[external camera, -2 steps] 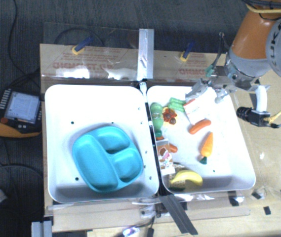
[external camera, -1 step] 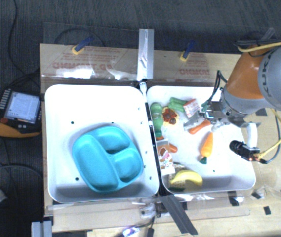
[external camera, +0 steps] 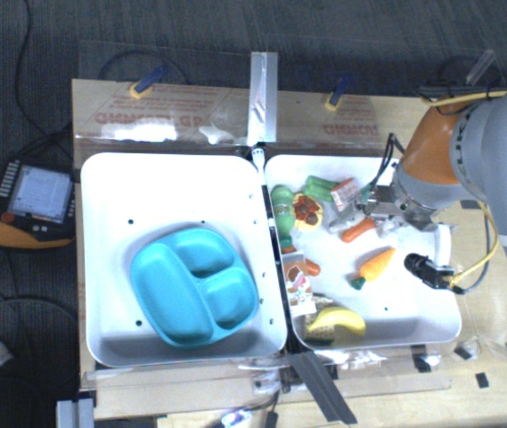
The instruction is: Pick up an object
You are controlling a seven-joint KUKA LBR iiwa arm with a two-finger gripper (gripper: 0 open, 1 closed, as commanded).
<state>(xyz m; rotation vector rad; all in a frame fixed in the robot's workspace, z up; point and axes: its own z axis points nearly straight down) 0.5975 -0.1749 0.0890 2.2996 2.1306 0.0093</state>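
Claw (external camera: 366, 212) low in right white bin (external camera: 431, 315), over small orange-red carrot piece (external camera: 357, 232); finger state indeterminate. Advise centring on it, clear of larger plastic carrot (external camera: 376, 265) beside it.

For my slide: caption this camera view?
Gripper low in right bin among toy food; blue tray in left bin.

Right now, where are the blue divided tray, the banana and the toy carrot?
blue divided tray (external camera: 175, 283): camera view, left bin, on its large compartment.
banana (external camera: 338, 320): camera view, right bin's near edge, mid-body.
toy carrot (external camera: 376, 264): camera view, right bin, on its orange body.
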